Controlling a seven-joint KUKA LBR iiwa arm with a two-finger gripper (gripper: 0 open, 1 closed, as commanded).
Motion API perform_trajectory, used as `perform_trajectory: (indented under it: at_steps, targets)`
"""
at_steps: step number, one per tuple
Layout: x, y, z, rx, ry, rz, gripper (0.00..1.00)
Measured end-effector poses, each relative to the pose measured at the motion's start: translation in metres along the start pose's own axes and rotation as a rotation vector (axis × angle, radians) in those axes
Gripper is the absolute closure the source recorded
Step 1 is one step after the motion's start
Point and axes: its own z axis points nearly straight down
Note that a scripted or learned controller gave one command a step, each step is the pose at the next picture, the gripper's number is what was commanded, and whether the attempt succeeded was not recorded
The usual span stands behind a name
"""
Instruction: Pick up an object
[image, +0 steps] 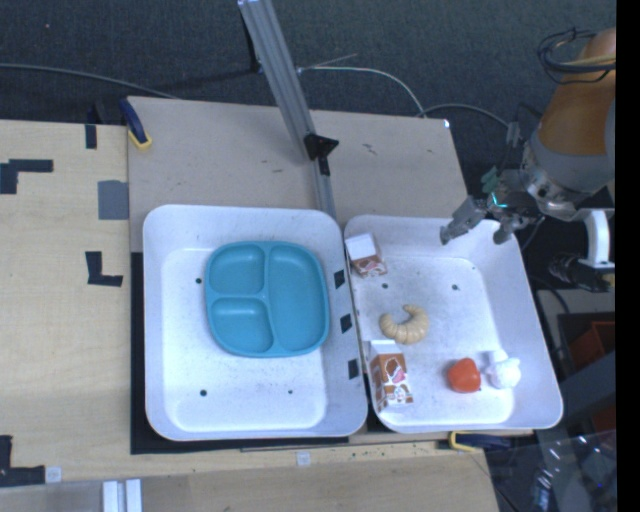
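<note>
bench (230, 170) | left white bin (160, 330) | right white bin (530, 340) | side by side

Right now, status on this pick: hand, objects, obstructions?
Hand open, over right bin's far rim, holding nothing. Croissant, tomato, two cartons untouched. Path unobstructed.

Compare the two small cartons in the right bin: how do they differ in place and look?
The upper carton sits at the far left corner of the right bin; the lower carton lies near the front left edge. The lower carton looks longer and shows more brown print; the upper carton looks shorter, with a white top. Both lie apart from the gripper.
</note>
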Motion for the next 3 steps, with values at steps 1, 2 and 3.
perform_trajectory:
  at_steps: [1, 2, 3]
  targets:
    - [0.000, 0.000, 0.000, 0.000, 0.000, 0.000, 0.00]
    - [-0.004, 0.006, 0.060, 0.006, 0.000, 0.001, 0.00]
    - [-0.002, 0.005, 0.104, 0.005, 0.000, 0.000, 0.00]
